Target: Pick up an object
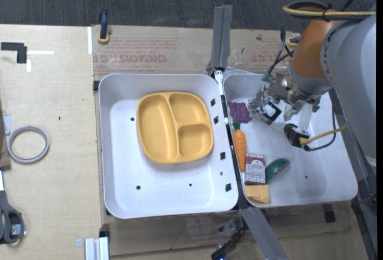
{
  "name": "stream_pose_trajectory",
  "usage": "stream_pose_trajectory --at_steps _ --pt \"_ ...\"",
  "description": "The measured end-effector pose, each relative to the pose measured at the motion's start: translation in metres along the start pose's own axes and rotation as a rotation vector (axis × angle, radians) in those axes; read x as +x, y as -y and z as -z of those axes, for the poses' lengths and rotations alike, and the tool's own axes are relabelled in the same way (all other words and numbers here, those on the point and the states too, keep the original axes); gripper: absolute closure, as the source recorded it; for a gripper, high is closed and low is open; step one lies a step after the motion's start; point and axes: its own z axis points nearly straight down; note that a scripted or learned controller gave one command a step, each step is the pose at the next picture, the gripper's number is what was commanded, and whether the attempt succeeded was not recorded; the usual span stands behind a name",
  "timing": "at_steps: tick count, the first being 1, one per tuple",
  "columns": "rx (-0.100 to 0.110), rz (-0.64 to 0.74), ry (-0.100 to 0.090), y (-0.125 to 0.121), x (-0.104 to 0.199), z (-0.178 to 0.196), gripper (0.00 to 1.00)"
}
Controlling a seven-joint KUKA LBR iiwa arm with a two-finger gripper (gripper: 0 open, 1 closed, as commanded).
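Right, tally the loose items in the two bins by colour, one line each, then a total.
Yellow: 2, the divided plate in the left bin and the cheese wedge
Purple: 1, the grapes
Orange: 1, the carrot
Red: 1, the small packet
Green: 1, the rounded piece
Total: 6, five of them in the right bin

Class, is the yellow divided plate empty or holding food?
Empty: all three compartments of the yellow divided plate show bare yellow, in the left bin.
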Motion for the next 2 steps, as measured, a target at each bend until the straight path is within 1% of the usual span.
stream_pose_trajectory --at_steps 1,2 --pt "-0.007 0.000 0.001 -0.0031 -0.0016 0.0140 1.00" --pt "-0.005 0.000 0.002 -0.0025 -0.0019 0.0130 0.00"
